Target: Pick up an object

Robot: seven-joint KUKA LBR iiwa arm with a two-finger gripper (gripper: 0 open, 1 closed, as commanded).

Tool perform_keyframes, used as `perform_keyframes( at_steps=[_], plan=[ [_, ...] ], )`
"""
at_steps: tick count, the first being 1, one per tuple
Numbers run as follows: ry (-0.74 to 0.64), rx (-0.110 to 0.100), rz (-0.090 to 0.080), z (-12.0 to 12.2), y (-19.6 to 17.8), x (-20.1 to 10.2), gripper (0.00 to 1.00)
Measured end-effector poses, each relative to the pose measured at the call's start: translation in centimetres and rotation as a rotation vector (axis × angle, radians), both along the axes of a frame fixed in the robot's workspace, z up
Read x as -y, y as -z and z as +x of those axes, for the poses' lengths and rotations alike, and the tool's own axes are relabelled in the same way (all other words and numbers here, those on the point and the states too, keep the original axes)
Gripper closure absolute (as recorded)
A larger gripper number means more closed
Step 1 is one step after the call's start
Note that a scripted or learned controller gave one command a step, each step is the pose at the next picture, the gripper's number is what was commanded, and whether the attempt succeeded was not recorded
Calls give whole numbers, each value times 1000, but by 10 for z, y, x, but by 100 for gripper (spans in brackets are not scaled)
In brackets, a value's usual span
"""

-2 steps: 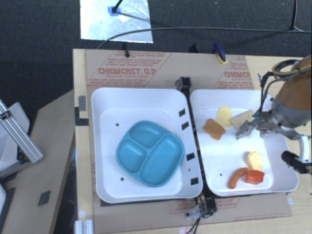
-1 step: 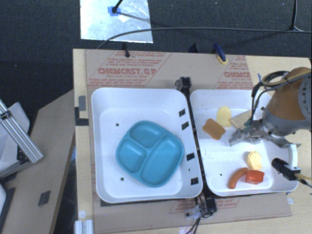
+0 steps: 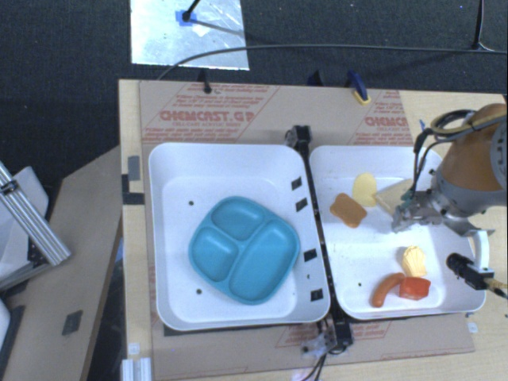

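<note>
The right bin [image 3: 357, 304] holds several toy food pieces: a pale yellow piece [image 3: 364, 187], a brown piece [image 3: 348, 209], a yellow ridged piece [image 3: 413, 259], an orange sausage [image 3: 385, 289] and a red piece [image 3: 414, 289]. A pale wedge [image 3: 394, 194] lies near the bin's back right. My gripper [image 3: 403, 215] is low in the right bin, just right of the brown piece and in front of the wedge. The arm's orange band [image 3: 470, 165] rises behind it.
The left bin [image 3: 171, 213] holds a blue divided plate [image 3: 244, 248]. A black clip strip [image 3: 309, 213] runs along the seam between the bins. Cables loop by the arm's wrist [image 3: 436, 129]. A black arm part [image 3: 467, 268] overhangs the right bin's front right.
</note>
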State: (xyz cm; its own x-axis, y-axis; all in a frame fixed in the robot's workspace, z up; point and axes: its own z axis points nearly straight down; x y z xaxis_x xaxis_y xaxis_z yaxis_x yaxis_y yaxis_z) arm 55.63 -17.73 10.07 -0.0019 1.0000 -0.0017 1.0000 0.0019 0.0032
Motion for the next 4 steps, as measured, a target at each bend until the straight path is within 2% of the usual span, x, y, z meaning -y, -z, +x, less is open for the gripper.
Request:
perform_keyframes(
  at_steps=[2,3,4],
  plan=[
    [-3,3,0,-12,-100,-9,100],
    [-3,5,-1,-13,-165,-7,100],
    [-8,2,1,12,-165,-62,100]
  ],
)
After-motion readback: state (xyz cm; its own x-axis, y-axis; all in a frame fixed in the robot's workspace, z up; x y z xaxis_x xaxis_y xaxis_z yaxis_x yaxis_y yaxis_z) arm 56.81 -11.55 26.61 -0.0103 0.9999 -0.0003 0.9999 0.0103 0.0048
